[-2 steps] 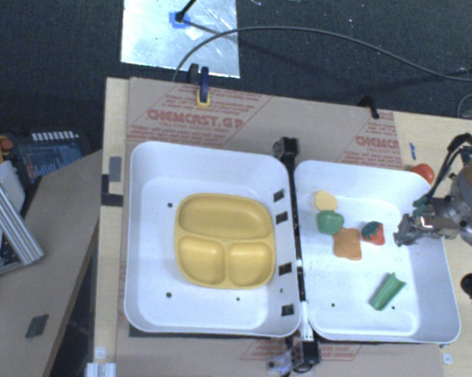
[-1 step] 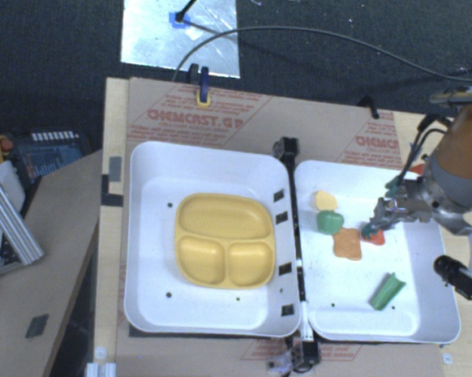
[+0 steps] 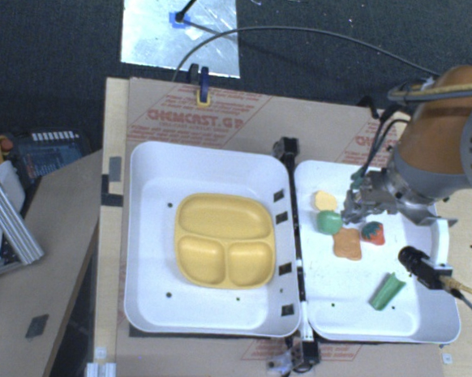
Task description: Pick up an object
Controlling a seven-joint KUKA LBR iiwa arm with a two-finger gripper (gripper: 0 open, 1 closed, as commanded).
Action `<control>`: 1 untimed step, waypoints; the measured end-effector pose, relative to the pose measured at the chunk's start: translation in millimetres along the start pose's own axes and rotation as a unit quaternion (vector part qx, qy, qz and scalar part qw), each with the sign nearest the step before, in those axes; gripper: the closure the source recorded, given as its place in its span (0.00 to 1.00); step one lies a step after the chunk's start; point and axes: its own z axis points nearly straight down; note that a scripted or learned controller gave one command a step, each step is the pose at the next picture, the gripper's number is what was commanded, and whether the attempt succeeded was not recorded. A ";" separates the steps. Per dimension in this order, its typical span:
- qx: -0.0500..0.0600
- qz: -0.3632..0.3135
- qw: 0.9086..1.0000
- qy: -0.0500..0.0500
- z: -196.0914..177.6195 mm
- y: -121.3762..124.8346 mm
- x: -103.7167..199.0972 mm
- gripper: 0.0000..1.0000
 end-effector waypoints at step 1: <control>-0.001 -0.001 1.000 0.001 -3.7 21.3 57.8 1.00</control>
